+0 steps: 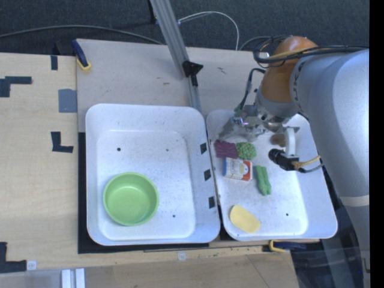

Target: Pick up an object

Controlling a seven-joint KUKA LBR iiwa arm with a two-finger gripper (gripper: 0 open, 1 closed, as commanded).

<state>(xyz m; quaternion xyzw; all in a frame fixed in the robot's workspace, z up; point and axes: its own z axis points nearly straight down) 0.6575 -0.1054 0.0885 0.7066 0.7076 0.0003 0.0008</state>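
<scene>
the arm reaches in from the right and bends down over the top end of the right bin, so its pincer hangs low above the cluster of small things there; that placing makes sense, since every candidate for the pick lies in this bin; how the pincer stands, spread or closed, i cannot tell, because the metal parts at the wrist blur together from this slant; nothing shows held in it.

just below the pincer lies a purple object, touching a bumpy green object on its right; a small red and white carton lies just under the two, and a dark green oblong piece lies beside the carton, tilted a little; a yellow piece sits well apart from them, near the bottom edge of the bin; a small brown thing lies close under the wrist, too dim to name.

the left bin holds a green bowl in its lower left corner, far from the arm; i judge it is not the aim here.

the purple and bumpy green objects are nearest the pincer, so i judge one of them is the likely target; because they touch, a descent between them could nudge both rather than seize one; the grasp is not yet made, and the task looks to be at the approach.
</scene>
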